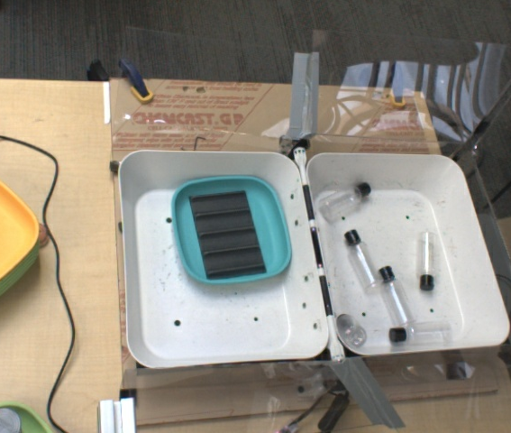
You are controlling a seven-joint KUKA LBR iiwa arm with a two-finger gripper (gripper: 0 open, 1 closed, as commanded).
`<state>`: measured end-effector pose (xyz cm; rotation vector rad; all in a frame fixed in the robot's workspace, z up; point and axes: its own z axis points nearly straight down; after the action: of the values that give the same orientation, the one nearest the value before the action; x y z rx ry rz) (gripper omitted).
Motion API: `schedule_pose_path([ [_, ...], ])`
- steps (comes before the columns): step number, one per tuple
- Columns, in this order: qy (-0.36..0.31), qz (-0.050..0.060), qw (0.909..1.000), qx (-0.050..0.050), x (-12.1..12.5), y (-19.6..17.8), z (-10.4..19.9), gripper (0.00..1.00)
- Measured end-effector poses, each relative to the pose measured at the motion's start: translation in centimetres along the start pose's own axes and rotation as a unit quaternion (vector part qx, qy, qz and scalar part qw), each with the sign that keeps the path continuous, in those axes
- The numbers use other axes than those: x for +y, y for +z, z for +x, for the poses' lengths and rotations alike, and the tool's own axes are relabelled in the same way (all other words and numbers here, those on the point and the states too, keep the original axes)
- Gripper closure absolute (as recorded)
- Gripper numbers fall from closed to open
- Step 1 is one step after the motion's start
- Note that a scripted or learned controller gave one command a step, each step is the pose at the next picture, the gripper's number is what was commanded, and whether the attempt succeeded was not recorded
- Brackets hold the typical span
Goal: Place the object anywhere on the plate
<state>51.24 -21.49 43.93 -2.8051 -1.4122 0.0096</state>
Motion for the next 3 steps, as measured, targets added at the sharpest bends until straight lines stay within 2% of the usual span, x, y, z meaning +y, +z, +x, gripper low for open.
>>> schedule_pose_path([
  [1, 0.101, 0.001, 0.9948, 0.0, -0.2, 0.0, -0.1, 0.0],
  [2, 0.167, 0.0, 0.986, 0.0, 1.6, 0.0, 1.0, 0.0],
  [3, 0.233, 0.0, 0.9724, 0.001, 2.7, -0.1, 1.1, 0.0],
])
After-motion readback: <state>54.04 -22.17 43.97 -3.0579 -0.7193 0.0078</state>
